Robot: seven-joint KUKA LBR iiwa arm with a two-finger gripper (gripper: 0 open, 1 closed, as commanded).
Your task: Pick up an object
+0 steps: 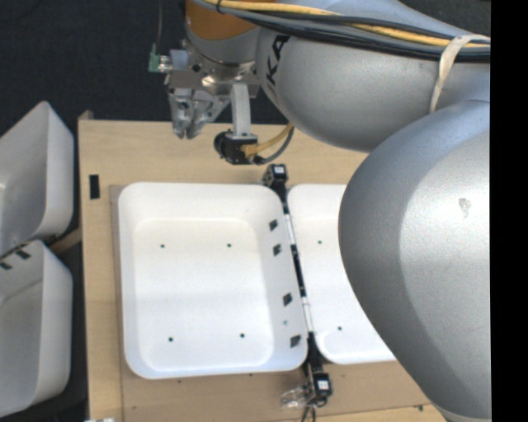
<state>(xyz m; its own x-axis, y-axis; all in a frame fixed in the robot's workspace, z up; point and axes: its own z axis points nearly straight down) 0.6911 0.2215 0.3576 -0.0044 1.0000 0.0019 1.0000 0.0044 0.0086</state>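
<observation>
Hovering over the far strip of the wooden surface [99, 272]: hand [191, 125], hanging from the grey arm [363, 74] with orange band [216, 18]. Finger spread not resolvable; nothing seen between them. Below and nearer the camera: left white bin [132, 346], interior bare. Right of that, across a black divider strip [295, 272]: right bin [318, 222], largely hidden behind arm. Object to pick not discernible anywhere.

Robot lab: KUKA arm [429, 206], white bins [198, 280], plywood bench [99, 247].
</observation>
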